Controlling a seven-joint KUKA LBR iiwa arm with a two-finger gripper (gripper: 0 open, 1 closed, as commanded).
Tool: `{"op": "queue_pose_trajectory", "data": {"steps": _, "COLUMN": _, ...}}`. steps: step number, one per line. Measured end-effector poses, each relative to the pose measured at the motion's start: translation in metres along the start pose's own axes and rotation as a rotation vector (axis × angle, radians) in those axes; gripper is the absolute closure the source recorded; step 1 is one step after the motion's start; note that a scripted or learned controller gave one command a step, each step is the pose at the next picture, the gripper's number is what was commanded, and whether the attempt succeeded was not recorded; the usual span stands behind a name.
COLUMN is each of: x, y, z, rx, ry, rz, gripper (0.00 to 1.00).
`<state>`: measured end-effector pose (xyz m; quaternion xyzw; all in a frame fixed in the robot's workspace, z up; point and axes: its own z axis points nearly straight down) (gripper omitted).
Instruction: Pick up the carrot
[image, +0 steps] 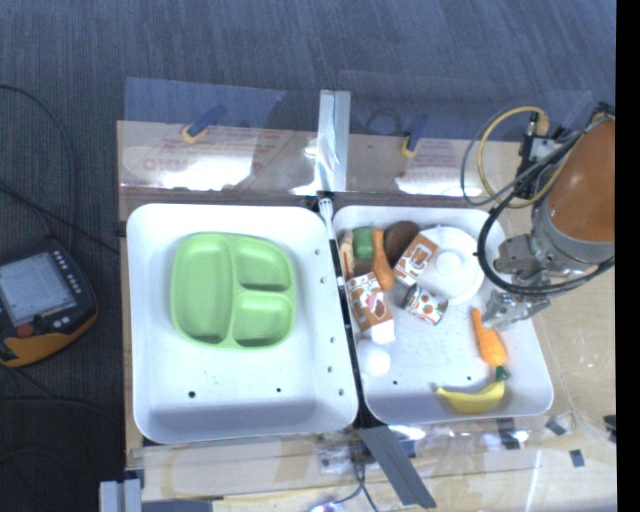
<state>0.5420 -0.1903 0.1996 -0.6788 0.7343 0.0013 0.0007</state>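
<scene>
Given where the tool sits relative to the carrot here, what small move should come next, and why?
Probably a short shift toward the camera view's bottom and a descent: the tool hovers at the upper end of the carrot, which lies near the banana in the right bin, so centring over its body should help.

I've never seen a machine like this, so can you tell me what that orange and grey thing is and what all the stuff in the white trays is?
That is a robot arm, seen by a camera looking down from above. Its gripper, a two-fingered hand, hangs over the right white bin, right beside the top of the carrot it should pick up. I cannot tell whether it is gripping the carrot yet. Nearby lie a banana, a white cup and small toy food boxes. The left white bin holds a green divided plate. The gadget on the floor at left looks like a handheld controller.
</scene>
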Motion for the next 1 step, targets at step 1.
{"op": "queue_pose_trajectory", "data": {"steps": 1, "x": -0.0394, "y": 0.0614, "z": 0.0129, "rx": -0.002, "ry": -0.003, "rz": -0.550, "gripper": 1.00}}
